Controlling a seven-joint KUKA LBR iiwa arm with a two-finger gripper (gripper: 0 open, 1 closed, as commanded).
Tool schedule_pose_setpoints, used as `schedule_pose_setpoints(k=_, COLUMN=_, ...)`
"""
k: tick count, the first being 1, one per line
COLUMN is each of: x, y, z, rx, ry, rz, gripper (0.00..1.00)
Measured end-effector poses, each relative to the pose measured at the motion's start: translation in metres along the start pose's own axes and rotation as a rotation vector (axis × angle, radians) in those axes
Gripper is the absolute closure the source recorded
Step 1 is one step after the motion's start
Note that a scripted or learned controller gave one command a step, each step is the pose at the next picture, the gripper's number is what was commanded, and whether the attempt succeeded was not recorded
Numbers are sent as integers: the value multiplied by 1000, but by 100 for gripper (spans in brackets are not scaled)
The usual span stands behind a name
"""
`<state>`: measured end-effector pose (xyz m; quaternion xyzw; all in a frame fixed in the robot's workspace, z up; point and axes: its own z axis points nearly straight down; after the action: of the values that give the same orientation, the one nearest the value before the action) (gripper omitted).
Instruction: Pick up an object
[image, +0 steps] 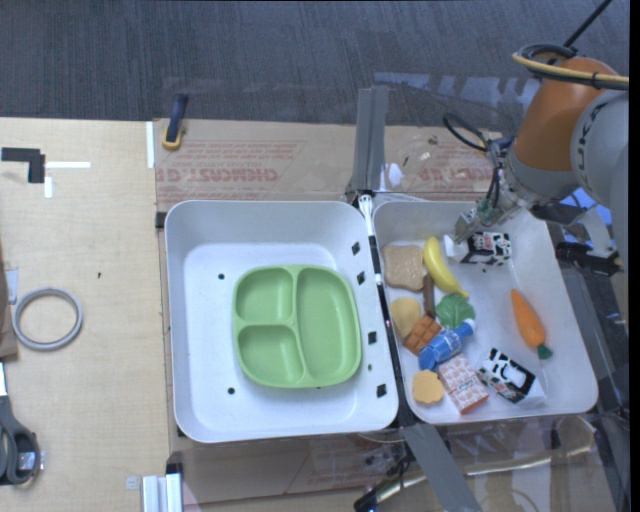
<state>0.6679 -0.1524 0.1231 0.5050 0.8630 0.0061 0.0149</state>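
Approach step: nothing picked up yet

The tool (480, 228) hangs just right of the banana (441, 266), at its top end and close over the black-and-white toy (488, 247). I can't tell how wide it stands. Next, I'd say, a short drop onto that toy, then a close.

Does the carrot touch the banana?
Apart. The camera view shows bare bin floor between the carrot and the banana.

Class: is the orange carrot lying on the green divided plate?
No, the carrot lies in the bin on the view's right, while the plate sits in the other bin.
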Motion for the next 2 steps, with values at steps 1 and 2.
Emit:
schedule_pose_setpoints(k=1, x=0, y=0, z=0, rx=0, ry=1, rz=0, gripper=0)
schedule_pose_setpoints(k=2, x=48, y=16, z=30, rx=27, ry=14, rz=214, gripper=0)
